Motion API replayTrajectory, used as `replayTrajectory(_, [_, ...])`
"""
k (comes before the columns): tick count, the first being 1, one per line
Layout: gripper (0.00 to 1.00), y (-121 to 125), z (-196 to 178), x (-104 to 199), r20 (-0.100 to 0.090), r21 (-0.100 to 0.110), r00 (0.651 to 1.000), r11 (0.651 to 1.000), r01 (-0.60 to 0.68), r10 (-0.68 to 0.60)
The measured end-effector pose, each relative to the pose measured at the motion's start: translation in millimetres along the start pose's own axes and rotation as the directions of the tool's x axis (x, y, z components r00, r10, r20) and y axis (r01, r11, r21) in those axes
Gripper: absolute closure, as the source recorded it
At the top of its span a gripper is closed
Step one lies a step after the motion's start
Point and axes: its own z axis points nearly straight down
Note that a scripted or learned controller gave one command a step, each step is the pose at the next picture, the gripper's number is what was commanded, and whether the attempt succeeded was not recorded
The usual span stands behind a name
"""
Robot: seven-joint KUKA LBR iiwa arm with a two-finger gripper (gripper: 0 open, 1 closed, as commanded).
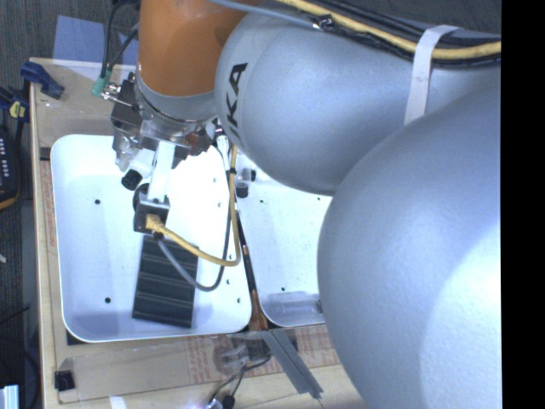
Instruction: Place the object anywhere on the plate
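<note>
White shallow left bin (77,228) holds dark ribbed rectangular slab (166,284), apparently lying flat, near front wall. Gripper (134,160) over bin's far end; I cannot tell claw's opening.

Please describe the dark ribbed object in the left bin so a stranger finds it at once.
Look at the left shallow white bin, under the arm's orange band. Near the bin's lower edge lies a dark rectangular ribbed slab. Its long parallel grooves set it apart from the tiny dark dots on the plain white floor.
</note>
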Motion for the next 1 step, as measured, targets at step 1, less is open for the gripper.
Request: replayTrajectory(1, [1.00, -62.4, 28.0, -59.3, 0.004, 0.002, 1.000, 1.000, 0.012, -0.012])
